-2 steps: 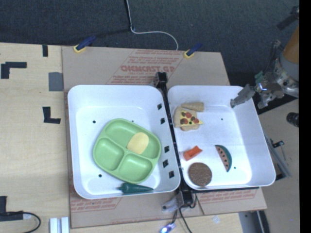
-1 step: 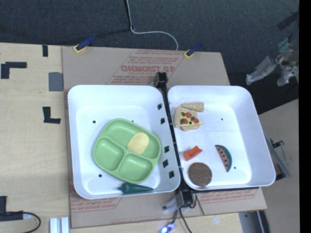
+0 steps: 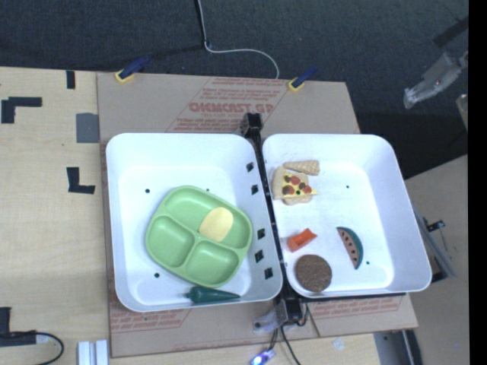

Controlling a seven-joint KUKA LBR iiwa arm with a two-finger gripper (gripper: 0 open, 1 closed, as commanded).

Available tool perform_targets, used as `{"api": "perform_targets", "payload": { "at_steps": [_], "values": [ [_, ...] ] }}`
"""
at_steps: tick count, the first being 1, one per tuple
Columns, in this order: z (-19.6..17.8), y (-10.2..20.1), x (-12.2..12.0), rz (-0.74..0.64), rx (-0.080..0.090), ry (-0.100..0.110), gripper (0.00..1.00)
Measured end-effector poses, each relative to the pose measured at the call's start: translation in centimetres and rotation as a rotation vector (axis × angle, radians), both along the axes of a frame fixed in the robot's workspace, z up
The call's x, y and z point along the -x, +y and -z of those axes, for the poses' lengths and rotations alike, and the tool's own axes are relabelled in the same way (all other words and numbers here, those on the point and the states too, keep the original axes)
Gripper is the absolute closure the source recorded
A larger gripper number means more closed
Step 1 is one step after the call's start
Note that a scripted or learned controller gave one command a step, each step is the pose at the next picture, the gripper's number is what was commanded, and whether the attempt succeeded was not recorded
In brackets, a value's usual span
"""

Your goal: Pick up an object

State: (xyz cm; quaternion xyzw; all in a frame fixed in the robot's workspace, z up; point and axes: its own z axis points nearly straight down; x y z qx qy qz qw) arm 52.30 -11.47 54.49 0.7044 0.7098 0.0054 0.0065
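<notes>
Progress: you have nothing lifted yet, as far as this view shows. Every object lies in a bin, so I judge the whole pick is left: choose one, descend, close, raise.

Gripper: a grey part of the arm (image 3: 437, 78) sits at the far right, high above the dark floor and well apart from both bins. You cannot tell from here how the jaws stand.

Candidate objects, right bin: the pizza slice (image 3: 294, 185) lies at the far left of the right bin (image 3: 380, 154), just beside the divider. A small orange-red piece (image 3: 301, 239) lies nearer to you, also by the divider. A brown round disc (image 3: 313, 272) sits at the near edge. A watermelon slice (image 3: 351, 247) lies to the right of the disc and the orange-red piece, with bare floor around it.

Candidate objects, left bin: a green divided plate (image 3: 171, 242) takes up the middle of the left bin (image 3: 125, 158). A yellow rounded item (image 3: 217, 223) rests in its far right compartment; the other two compartments hold nothing you can see. A dark teal pointed object (image 3: 213, 295) lies at the near edge, just beside the plate's rim.

Likely easiest pick: in my judgement the watermelon slice or the orange-red piece, since each stands apart from its neighbours. The teal object is crowded between plate and wall.

Surroundings: both bins sit on a cardboard sheet (image 3: 228, 105) clipped at its far edge.
</notes>
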Motion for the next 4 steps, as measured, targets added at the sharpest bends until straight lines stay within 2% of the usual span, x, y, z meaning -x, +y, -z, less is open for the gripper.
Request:
{"api": "perform_targets", "payload": {
  "at_steps": [1, 2, 3, 4],
  "values": [
    [0.9, 9.0, 3.7, -0.004, -0.003, 0.017, 0.0],
    [0.0, 8.5, 3.5, 0.005, -0.001, 0.018, 1.0],
    [11.5, 12.8, 4.0, 0.003, -0.001, 0.031, 1.0],
    [14.1, 21.4, 0.1, -0.002, -0.002, 0.021, 1.0]
  ]
}}
